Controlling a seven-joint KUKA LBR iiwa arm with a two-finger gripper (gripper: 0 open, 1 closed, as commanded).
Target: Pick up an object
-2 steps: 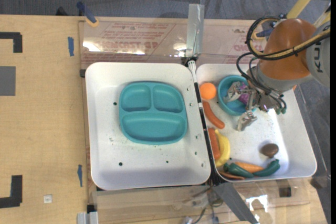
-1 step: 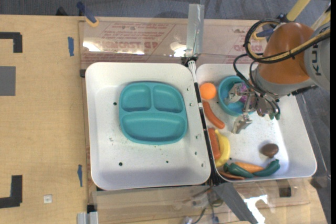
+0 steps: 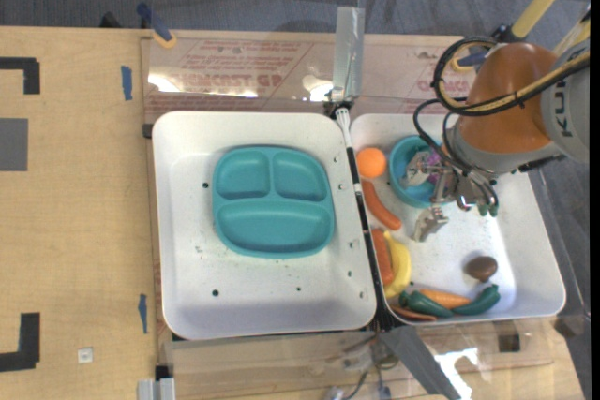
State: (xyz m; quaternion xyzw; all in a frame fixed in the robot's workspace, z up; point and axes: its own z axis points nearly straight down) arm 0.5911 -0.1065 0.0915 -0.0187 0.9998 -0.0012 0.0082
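The likeliest pick is loose in the right bin (image 3: 539, 229): an orange ball (image 3: 372, 163) by the divider, a carrot (image 3: 382, 204) just below it, a banana (image 3: 397, 262) lower down, a brown lump (image 3: 482, 268) toward the front right, and a green and orange cluster (image 3: 448, 301) along the front wall. A teal bowl (image 3: 410, 171) sits near the back of this bin. The hand (image 3: 437, 222) hangs over bare bin floor between the bowl and the brown lump, touching none of them. Its metal tips blur against the white, so I cannot tell how wide it stands; nothing is visibly held.

The left bin (image 3: 178, 229) holds a teal tray (image 3: 274, 201) with three compartments. Both bins rest on the tabletop (image 3: 66, 201).

This looks like the approach step, with no grasp made yet. Next the hand needs to centre over one item, probably the brown lump or the carrot, descend, and close around it.
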